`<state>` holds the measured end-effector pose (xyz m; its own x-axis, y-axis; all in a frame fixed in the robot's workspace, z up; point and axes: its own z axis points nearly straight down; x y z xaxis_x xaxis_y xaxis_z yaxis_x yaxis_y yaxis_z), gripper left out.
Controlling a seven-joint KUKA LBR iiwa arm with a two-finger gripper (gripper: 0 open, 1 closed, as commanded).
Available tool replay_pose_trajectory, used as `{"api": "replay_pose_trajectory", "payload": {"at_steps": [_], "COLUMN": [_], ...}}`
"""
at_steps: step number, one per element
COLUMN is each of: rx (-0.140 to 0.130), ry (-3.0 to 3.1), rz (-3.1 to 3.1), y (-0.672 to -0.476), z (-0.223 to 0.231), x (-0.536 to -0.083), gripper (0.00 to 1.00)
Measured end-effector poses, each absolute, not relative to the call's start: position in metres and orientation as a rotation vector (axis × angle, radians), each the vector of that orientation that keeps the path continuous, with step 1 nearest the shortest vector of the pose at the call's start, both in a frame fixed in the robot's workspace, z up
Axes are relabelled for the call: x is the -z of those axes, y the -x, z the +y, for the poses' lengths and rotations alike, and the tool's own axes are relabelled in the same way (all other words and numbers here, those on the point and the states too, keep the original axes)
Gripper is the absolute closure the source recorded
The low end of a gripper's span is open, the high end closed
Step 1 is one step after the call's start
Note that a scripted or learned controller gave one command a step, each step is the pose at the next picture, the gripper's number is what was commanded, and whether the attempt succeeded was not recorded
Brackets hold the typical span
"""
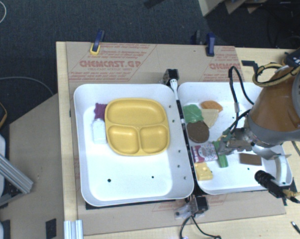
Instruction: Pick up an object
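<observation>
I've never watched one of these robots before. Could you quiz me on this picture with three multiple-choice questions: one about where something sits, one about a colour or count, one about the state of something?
1. Where does the yellow tray lie?
A. In the left bin
B. In the right bin
C. On the floor

2. How many compartments does the yellow tray have?
A. One
B. Three
C. Five

3. How does the gripper stand?
A. Raised far above the left bin
B. Low inside the right bin, among the small items
C. Parked off the bench

Answers:
1. A, it rests in the left bin, beside a purple item.
2. B, one wide section above two smaller ones.
3. B, it sits in the right bin near the brown disc and green piece.
</observation>
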<state>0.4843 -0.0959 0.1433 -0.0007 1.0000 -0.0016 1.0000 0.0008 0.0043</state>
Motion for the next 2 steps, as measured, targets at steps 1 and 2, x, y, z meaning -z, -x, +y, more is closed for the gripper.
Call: {"api": "replay_pose_trajectory", "payload": {"at_steps": [1,2], "rx": [-0.007,-0.003], "ry": [-2.215,-2.217], "rz": [2.217,2.219], "y": [-0.489,-0.490], "z": [-0.099,-0.099], "x": [-0.207,-0.226], "gripper": [1.00,1.00]}}
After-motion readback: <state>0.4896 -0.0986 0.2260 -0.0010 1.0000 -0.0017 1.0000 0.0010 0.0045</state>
